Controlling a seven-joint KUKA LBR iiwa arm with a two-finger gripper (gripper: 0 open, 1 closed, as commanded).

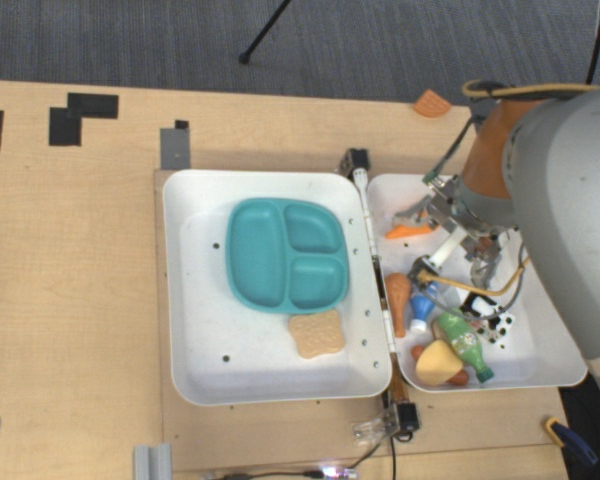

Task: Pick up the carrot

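**Desk:** Where does the carrot lie from the tool?

**Photographer:** The gripper [454, 244] hangs over the far half of the right bin [545, 368]. The carrot [410, 232], a bright orange sliver, lies on the bin floor just beside it, on the side away from the arm. It appears to sit apart from the tool, not in its grasp.

**Desk:** Its long axis?

**Photographer:** It points roughly straight away from the gripper toward the wall between the bins [371, 253], and one end nearly meets the tool's metalwork. By my reading, a close across the short width would need the gripper to shift outward along that line first.

**Desk:** Is the tool open or closed?

**Photographer:** I cannot tell. Wires and brackets crowd the wrist, and its spread is lost among them. Nothing is visibly held.

**Desk:** Room to move?

**Photographer:** It is tight on one side. The dividing wall stands close beyond the carrot's outer end, so there is little margin for overshoot. Toward the bench's front edge from the gripper sits a cluster: a brownish-orange piece [397, 291], a blue bottle [420, 309], a green bottle [466, 344] and a yellow fruit [436, 363]. The brownish piece could be mistaken for the target. On the far side of the carrot the floor is bare up to the rim.
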